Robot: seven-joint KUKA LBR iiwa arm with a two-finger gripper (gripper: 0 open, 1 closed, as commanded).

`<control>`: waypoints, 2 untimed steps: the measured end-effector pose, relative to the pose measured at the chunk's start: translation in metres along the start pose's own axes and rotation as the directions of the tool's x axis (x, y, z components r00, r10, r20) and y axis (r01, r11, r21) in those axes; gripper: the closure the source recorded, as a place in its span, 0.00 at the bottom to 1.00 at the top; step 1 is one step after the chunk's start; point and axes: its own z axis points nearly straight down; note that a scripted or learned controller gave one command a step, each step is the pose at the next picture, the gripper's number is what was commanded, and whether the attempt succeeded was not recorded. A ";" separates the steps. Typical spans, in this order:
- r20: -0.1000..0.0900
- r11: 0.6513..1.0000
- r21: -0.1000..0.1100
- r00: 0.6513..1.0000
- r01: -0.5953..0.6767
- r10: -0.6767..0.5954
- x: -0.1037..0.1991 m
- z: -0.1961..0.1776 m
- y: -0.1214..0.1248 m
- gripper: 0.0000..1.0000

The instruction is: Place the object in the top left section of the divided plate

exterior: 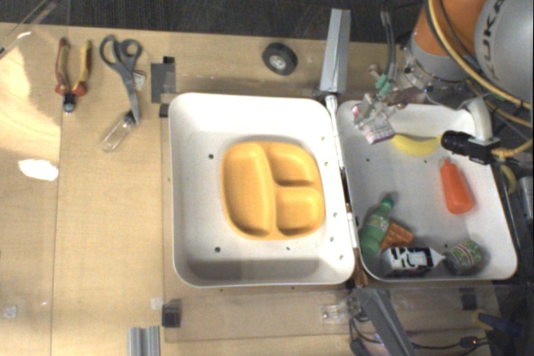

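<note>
A yellow divided plate (pixel 250 189) lies in the middle of the left white bin (pixel 192 179), with one long section on its left and two small ones on its right; nothing lies in it. My gripper (pixel 373 119) hangs over the top left corner of the right bin (pixel 501 263), just left of a yellow banana (pixel 417 145). Its tip is small and cluttered with cables. The right bin also holds an orange carrot-like piece (pixel 456 188), a green bottle (pixel 377 223), a black-and-white pack (pixel 410 258) and a grey-green round item (pixel 465 256).
On the bench left of the bins lie scissors (pixel 125 67) and red-handled pliers (pixel 71 72). A tape roll (pixel 279 58) and an upright metal bracket (pixel 336 46) sit behind the bins. The arm's grey and orange body (pixel 476 4) looms over the top right.
</note>
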 end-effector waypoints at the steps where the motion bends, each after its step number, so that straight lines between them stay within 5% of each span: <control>1: -0.002 0.999 0.003 0.999 -0.048 0.048 0.079 0.037 -0.008 1.00; 2: -0.001 0.999 0.002 0.999 -0.048 0.048 0.079 0.037 -0.008 0.00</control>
